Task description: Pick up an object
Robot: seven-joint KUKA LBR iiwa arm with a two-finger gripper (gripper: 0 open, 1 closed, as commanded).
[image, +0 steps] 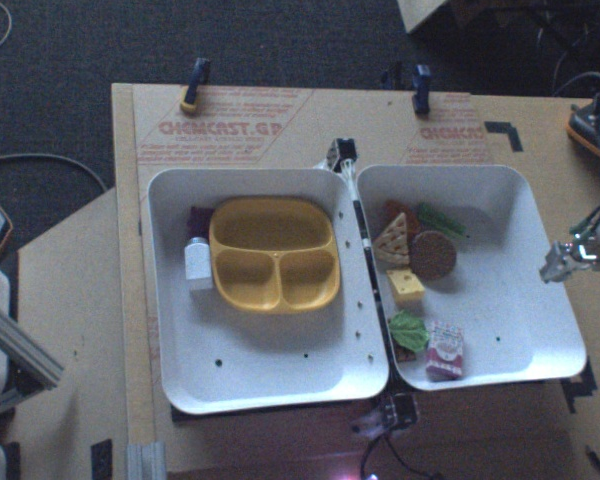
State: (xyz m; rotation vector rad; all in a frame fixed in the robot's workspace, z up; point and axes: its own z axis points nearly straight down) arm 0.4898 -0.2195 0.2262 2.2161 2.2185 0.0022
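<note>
Objects: all candidates lie in my right bin [540, 353], bunched along its left wall. Top to bottom: waffle wedge [392, 239], green strip [440, 219], brown disc [433, 255], cheese cube [407, 286], green leaf [409, 330], red-and-white carton [445, 351].
Spacing: wedge, disc and cheese touch or nearly touch; carton sits just beside the leaf, with bare floor on its right side.
Progress: nothing lifted. Every item rests on the bin floor. Approach, descent, grasp and lift all remain, as I judge it.
My gripper [563, 260]: at the right rim of the right bin, about level with the disc. It carries nothing. Too small and blurred at the frame edge; I cannot tell whether it is spread or closed.
Objects vs gripper: the cluster lies well apart from me, across the bare right half of the bin. Disc is the nearest piece; carton lies lower and to the left.
Left bin [170, 298]: yellow divided plate [275, 253], small white bottle [198, 264] touching its left edge, dark item behind the bottle, unidentifiable.
Likely pick: carton or disc, being the easiest to reach from my side.
</note>
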